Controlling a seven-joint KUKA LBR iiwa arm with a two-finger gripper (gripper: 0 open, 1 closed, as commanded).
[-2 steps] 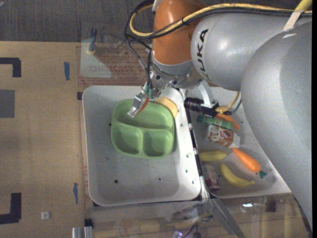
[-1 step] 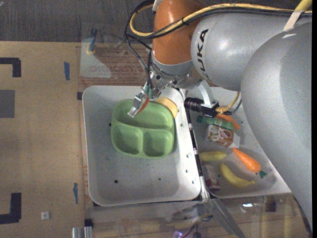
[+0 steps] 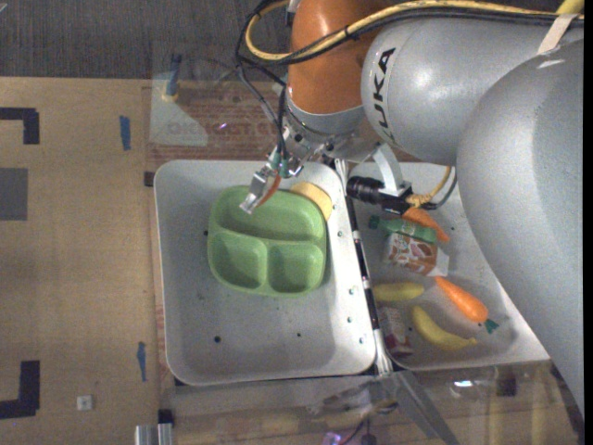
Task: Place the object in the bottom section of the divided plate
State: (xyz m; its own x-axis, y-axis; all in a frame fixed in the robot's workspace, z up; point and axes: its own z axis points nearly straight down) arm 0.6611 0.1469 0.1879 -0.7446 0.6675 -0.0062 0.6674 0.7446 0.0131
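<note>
A green divided plate (image 3: pixel 243 258) lies in the left white bin (image 3: pixel 259 350), with one large section on its far side and two smaller sections on its near side. My gripper (image 3: pixel 262 189) hangs over the far edge of the plate's large section. A thin orange-red object (image 3: pixel 272 184) shows between its fingers, and the gripper is shut on it. A yellow rounded object (image 3: pixel 315 196) sits at the plate's far right corner, just right of the gripper.
The right bin (image 3: pixel 505 341) holds two carrots (image 3: pixel 463 301) (image 3: pixel 424 219), a banana (image 3: pixel 440 330), a yellow piece (image 3: pixel 398 292), a printed pouch (image 3: pixel 412 251) and a red packet (image 3: pixel 394 327). The arm's grey body covers the upper right.
</note>
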